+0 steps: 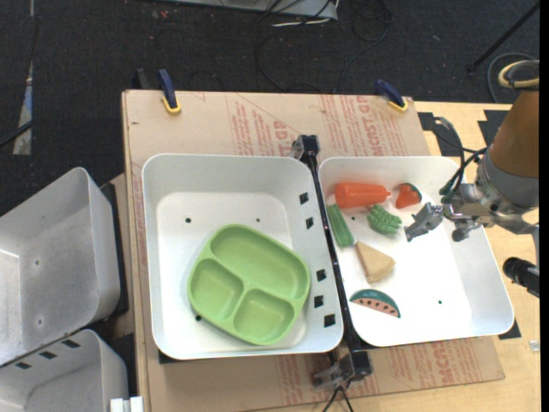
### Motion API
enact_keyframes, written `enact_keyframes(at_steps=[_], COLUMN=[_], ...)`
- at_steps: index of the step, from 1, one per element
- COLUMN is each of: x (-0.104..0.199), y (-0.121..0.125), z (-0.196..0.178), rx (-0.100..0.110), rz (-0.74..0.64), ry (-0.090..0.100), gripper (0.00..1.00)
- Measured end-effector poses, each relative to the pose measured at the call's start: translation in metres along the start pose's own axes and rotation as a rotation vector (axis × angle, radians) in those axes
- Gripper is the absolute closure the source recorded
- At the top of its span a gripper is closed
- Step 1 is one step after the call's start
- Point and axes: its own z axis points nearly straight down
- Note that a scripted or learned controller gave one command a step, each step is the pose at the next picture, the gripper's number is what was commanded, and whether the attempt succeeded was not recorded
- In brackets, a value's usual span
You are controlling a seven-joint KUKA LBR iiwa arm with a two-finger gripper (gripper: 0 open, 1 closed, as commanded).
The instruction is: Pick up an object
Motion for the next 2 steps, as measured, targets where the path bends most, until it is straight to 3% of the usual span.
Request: enact_keyframes(at_steps=[1,2], x=[0.000,-0.004], y=[0.002,-0.005], z=[-0.005,0.042], rx=[-0.010,-0.005], rz=[-0.002,0.001], ry=[-0.002,-0.001], gripper=[0.00,0.00])
